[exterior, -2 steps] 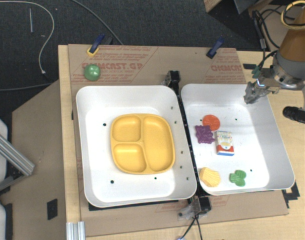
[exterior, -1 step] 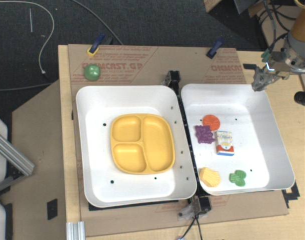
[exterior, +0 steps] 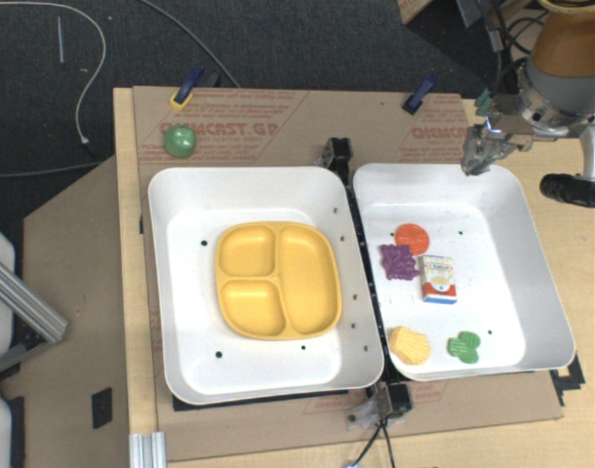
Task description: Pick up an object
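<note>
Green toy [exterior: 463, 347] lies well apart from raised jaws [exterior: 476, 161].

You're looking thru one fixed cam, sitting high above the bench [exterior: 278, 115] and tilting down at a slant. It's taking in both white bins: left bin [exterior: 180, 203] near centre, right bin [exterior: 532, 261] twd the right side. Dark floor [exterior: 278, 27] is showing along the top. It's standing fairly far back, w/ the arm [exterior: 561, 57] coming in top right.
</note>
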`<state>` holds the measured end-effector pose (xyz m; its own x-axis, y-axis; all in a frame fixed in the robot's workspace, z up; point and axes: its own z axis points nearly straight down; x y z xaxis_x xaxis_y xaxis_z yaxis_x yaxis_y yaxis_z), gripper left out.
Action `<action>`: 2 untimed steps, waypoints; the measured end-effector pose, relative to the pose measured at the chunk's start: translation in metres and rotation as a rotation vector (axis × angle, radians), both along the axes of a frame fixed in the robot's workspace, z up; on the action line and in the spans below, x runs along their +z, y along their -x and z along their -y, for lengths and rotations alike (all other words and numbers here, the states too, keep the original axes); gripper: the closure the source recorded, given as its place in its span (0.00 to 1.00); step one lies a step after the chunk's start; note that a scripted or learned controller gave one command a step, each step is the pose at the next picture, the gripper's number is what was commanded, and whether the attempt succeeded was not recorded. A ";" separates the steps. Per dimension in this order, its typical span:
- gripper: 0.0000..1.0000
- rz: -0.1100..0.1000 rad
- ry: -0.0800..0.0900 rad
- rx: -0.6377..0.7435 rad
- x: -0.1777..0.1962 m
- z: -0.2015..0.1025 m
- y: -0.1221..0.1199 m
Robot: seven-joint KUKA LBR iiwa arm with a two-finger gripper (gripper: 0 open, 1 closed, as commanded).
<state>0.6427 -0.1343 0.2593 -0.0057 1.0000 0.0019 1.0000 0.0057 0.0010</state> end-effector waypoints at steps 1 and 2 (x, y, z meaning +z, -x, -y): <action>1.00 0.000 0.001 0.000 0.005 -0.053 -0.005; 1.00 -0.004 -0.001 0.001 -0.013 -0.109 -0.007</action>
